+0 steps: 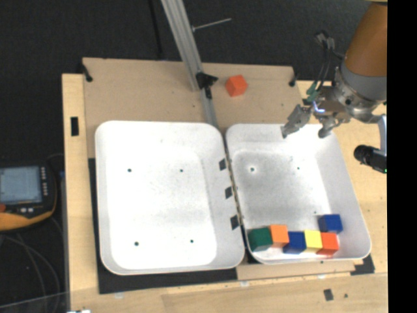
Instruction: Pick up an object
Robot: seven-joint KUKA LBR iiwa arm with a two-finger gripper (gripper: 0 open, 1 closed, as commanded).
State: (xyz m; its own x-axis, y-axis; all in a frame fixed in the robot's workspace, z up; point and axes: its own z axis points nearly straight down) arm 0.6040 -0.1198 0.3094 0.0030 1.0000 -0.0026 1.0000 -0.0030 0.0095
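Camera view: the pincer [306,127] hangs over the far edge of the right bin [347,175], fingers spread apart with nothing between them. The blocks huddle along that bin's near edge, well apart from the pincer: a green block [260,238] by the near-left corner, then orange [279,233], blue [295,241], yellow [313,239] and a red-orange one [330,242], with a second blue block [331,223] just behind it. The row's long axis runs along the near wall, left to right. From the pincer the blocks lie straight toward the near edge, so I judge the move needs a long reach across the bin. A stray orange cube [236,85] sits on the desk [260,87] beyond both bins, left of the pincer.
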